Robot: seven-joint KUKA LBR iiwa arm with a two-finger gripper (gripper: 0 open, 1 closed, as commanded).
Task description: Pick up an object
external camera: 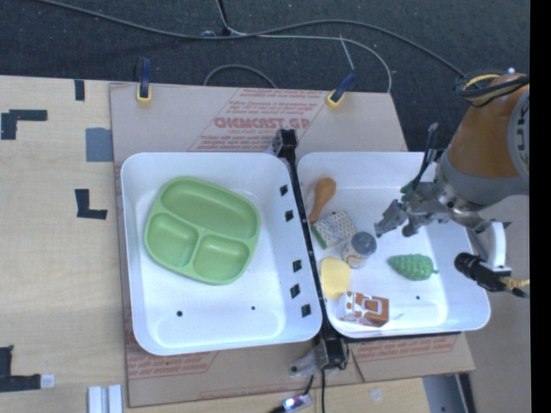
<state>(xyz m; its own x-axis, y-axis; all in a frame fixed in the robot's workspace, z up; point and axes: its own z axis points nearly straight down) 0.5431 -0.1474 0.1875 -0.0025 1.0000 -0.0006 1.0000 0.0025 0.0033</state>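
Camera view: both white bins seen from above at a slant, the grey arm with its orange band point(491, 140) reaching in from the right.
Claw point(392, 220): hangs over the right bin point(469, 317), dark fingers pointing left and down; whether it is released or clenched, I cannot tell, and nothing shows between its tips.
Small jar point(362, 247): nearest thing, just left of and below the claw, grey lid up, apart from the tips.
Green bumpy toy point(413, 267): just below the claw, lying flat on the bin floor, near the jar.
Speckled pad point(336, 227): left of the claw, beyond the jar, touching or almost touching it.
Yellow block point(335, 275): below and left of the claw, beside the jar.
Orange-and-white packet point(368, 308): further below the claw, near the front wall of the right bin.
Brown club-shaped piece point(321, 196): left of the claw and a little above it, tilted, close to the divider between the bins.
Green tray point(202, 229): far left of the claw, three compartments, lying in the left bin point(138, 317).
Clamps point(143, 83): farthest away, above and left, on the back edge of the cardboard sheet point(250, 119).
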